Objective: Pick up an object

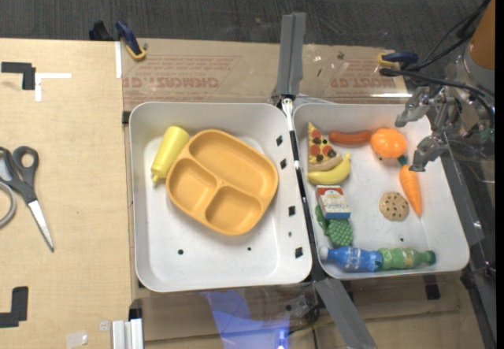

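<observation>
Pale wooden bench top lies under two shallow white bins set side by side, with dark floor beyond. I take the right bin (453, 206) as my landmark. My gripper (425, 152) hangs at that bin's far right side, just above the top of the carrot (411, 188) and just right of the orange (388, 142). Whether it is released or clenched I cannot tell from this angle; nothing can be made out in its grasp.

Inside the right bin, the carrot lies slanted near the right wall, with the cookie (394, 206) just left of it. A sausage (349, 136) lies along the far wall, a pizza slice (319, 145) and banana (330, 172) toward the left wall, a small carton (334, 203) below them, and a bottle (378, 259) along the near wall. Left of the right bin, the left bin (157, 261) carries a yellow divided plate (223, 180) and a yellow bottle (168, 152).

By my reckoning the pick is not yet done: every object rests on a bin floor. What is left is to close on one item, likely the carrot or orange, and lift.
</observation>
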Controlling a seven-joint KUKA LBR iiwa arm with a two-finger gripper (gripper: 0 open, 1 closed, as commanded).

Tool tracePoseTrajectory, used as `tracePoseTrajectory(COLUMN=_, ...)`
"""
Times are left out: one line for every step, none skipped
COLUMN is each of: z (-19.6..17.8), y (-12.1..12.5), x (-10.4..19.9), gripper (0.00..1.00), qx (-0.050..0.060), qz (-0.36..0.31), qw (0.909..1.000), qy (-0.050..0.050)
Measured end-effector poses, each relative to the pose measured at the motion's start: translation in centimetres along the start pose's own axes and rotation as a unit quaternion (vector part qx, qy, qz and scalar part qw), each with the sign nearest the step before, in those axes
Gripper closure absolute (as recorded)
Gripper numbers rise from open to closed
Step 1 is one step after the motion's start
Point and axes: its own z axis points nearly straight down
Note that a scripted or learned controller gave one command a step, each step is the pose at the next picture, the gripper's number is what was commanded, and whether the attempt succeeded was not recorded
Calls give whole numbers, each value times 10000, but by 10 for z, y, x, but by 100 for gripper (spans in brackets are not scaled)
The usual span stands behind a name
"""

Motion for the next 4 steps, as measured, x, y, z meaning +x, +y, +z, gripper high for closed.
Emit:
tracePoseTrajectory(z=140, y=1, x=-34, gripper=0, qx=1, qz=-296, qw=9996, qy=0)
tracePoseTrajectory(z=167, y=-43, x=26, gripper=0, qx=3, qz=-60, qw=10000, qy=-4)
tracePoseTrajectory(z=155, y=-42, x=23, gripper=100, qx=11, qz=-80, qw=10000, qy=-35)
tracePoseTrajectory(z=155, y=-42, x=23, gripper=0, qx=9, qz=-81, qw=10000, qy=-36)
